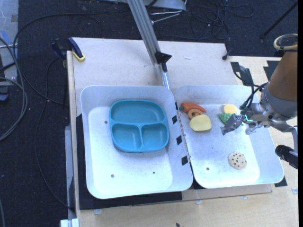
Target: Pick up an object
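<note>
The right bin (265,174) holds several small food toys. An orange carrot-like piece (193,108) lies at its upper left, with a yellow potato-shaped piece (200,123) just below it. A yellow and green piece (227,111) sits further right. A round speckled cookie (237,160) lies lower in the bin. My gripper (232,125) hangs over the right bin, just below the yellow and green piece and right of the potato-shaped piece. Nothing shows between its fingers.
The left bin (94,174) carries a blue divided tray (139,125). A grey slanted pole (147,27) runs from the top down to the bins' shared edge. Cables lie on the dark floor around the bench.
</note>
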